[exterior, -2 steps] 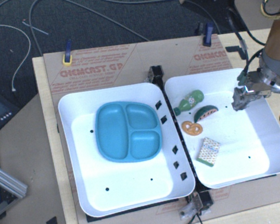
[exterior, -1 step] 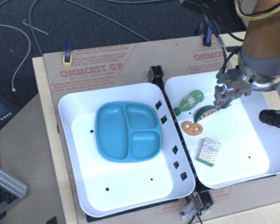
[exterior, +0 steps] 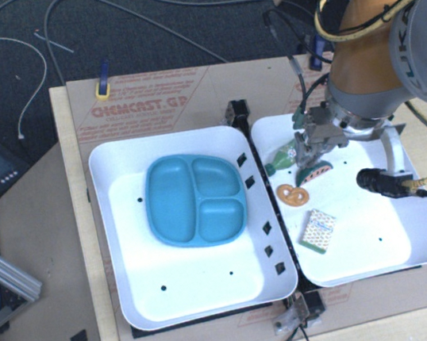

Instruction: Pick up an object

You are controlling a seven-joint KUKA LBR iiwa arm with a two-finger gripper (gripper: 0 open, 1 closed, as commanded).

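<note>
My gripper hangs low over the far left part of the right bin. Just under and in front of it lies a watermelon-slice toy, red with a green rind. A green object lies right beside the gripper on its left, partly hidden by it. A brown pretzel rests a little nearer the front. Further forward lies a small white and green patterned packet. Whether the gripper touches anything is hidden from this angle.
The left bin holds a blue divided plate. A black divider with clips runs between the two bins. The bulky orange and grey arm covers the right bin's far right corner.
</note>
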